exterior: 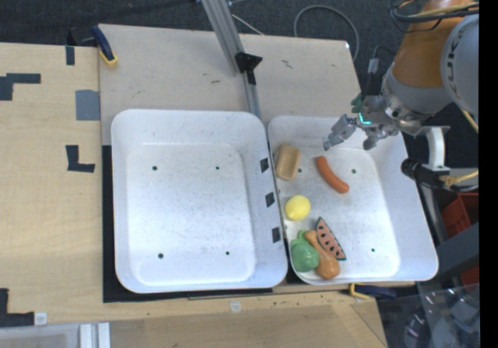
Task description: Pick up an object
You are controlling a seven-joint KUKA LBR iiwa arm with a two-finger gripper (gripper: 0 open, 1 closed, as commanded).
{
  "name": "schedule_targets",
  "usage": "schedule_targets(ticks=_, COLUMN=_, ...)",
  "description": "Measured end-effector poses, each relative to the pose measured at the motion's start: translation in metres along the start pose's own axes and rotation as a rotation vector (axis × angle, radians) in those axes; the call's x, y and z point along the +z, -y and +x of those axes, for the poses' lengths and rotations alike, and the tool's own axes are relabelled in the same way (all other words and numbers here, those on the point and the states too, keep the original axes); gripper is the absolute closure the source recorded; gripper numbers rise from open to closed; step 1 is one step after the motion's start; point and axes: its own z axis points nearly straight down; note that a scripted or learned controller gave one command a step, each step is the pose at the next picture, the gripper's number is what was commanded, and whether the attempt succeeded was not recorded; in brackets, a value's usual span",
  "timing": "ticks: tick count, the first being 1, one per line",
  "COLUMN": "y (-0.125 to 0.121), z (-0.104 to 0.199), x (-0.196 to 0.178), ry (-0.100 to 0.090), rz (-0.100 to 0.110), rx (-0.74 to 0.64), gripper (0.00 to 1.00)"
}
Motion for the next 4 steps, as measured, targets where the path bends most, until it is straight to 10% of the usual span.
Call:
schedule_targets(ticks=3, y=0.000, z=-0.004, x=0.120, ry=0.001, rz=0.001, rx=0.001, gripper=0.00)
schedule_targets(ticks=4, y=-0.001, z=-0.003, x=0.109, ry=0.001, rz=0.001, rx=-0.001, gripper=1.00)
